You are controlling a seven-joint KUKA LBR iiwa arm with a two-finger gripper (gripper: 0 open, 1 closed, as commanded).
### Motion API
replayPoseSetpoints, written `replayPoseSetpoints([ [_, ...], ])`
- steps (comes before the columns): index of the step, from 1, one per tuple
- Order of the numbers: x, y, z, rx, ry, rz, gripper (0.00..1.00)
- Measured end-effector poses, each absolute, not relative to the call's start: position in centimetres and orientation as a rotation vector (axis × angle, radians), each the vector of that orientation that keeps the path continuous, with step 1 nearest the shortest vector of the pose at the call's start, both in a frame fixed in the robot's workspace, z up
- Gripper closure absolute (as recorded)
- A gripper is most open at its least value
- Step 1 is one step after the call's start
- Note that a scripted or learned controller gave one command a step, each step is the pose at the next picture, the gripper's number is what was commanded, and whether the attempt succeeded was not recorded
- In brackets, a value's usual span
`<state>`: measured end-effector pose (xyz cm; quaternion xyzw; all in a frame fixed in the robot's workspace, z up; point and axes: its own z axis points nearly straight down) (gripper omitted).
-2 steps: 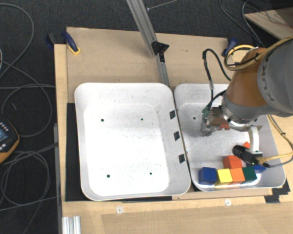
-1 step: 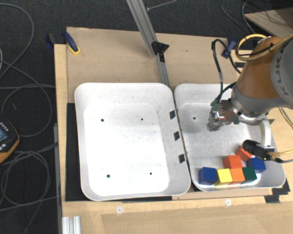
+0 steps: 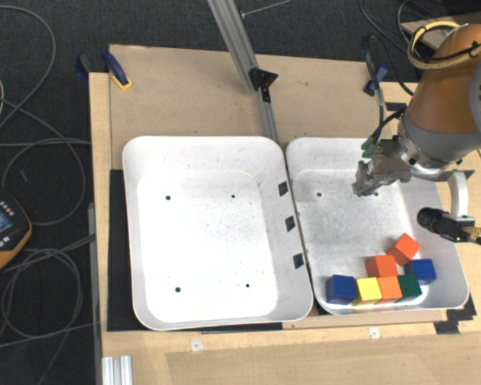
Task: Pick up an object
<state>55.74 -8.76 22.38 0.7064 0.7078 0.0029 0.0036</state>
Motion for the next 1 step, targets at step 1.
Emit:
replayPoseSetpoints([
  [1,55.94,-8.67,28.87,2.214,2.218,0.009,1.0],
])
